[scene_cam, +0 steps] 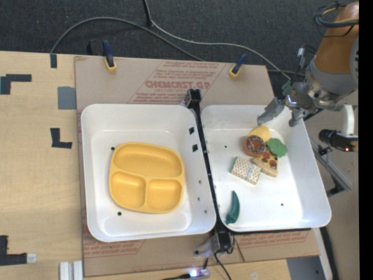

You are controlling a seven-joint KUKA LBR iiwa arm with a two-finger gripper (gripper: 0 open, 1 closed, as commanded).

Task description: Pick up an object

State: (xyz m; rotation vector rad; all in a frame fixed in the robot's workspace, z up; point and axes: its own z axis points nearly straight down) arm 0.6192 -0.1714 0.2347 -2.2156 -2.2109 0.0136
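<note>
With fingers spread and nothing between them, the gripper (281, 112) hangs over the right bin (303, 209), a toy donut (255, 145) just below it, then a patterned cracker (246, 170), a green pepper (233, 207), and farthest left a yellow divided plate (147, 176).

Two white bins (93, 174), one yellow divided tray (147, 177), five small things on the right: donut (255, 144), green piece (278, 148), pizza slice (267, 164), cracker (246, 170), teal pepper (233, 207)
</note>
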